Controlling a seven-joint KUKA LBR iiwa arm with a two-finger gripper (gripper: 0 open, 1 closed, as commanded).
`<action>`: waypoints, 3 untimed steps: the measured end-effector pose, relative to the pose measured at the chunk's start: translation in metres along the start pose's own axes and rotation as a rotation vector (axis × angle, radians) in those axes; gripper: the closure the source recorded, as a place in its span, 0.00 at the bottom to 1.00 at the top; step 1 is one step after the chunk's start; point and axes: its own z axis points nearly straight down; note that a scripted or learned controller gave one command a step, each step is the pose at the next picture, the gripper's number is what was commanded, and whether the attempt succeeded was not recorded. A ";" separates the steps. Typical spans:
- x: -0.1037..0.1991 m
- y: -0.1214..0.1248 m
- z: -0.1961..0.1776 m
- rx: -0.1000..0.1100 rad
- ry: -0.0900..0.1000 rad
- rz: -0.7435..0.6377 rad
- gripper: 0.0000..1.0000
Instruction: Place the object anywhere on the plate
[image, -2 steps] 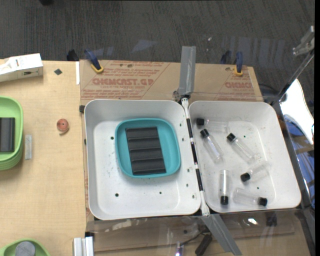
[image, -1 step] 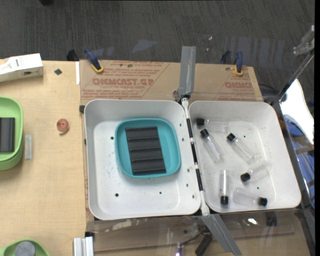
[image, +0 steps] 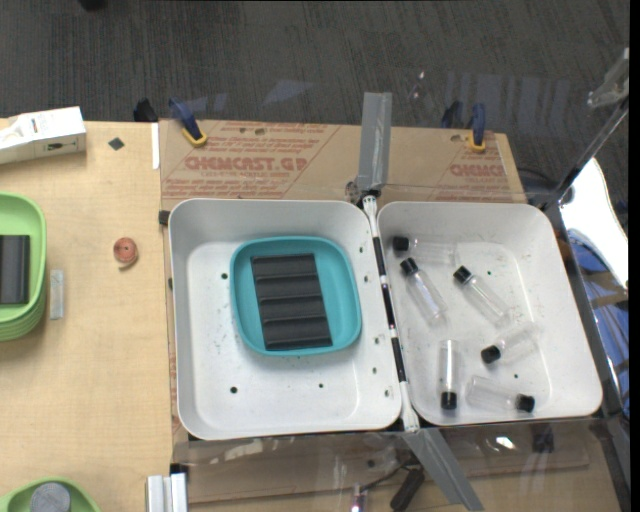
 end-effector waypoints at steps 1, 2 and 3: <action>-0.001 0.000 0.000 -0.001 0.001 0.090 0.00; -0.001 0.000 0.000 -0.001 0.001 0.143 0.00; -0.002 0.001 -0.001 -0.002 0.001 0.191 0.00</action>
